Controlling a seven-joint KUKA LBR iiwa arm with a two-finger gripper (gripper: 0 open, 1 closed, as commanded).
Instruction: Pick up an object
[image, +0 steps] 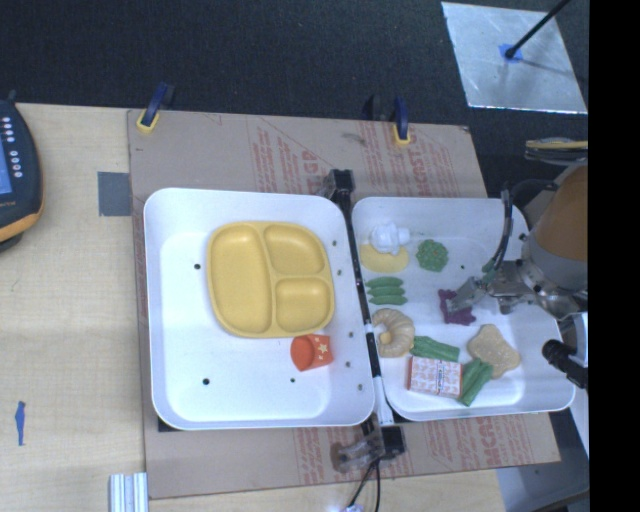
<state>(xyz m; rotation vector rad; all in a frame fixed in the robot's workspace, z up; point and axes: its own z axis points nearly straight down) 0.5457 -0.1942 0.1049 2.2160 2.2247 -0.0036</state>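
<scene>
tool at purple toy, right bin

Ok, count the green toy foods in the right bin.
4: a broccoli-like piece near the back, pea pods at the left side, a flat strip mid-front, a long piece at the front. The arm may hide more.

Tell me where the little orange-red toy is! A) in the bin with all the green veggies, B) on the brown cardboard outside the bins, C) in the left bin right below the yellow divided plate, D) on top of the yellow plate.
C: the orange-red toy lies on the white floor of the left bin, just below the lower edge of the yellow divided plate and off it.
</scene>
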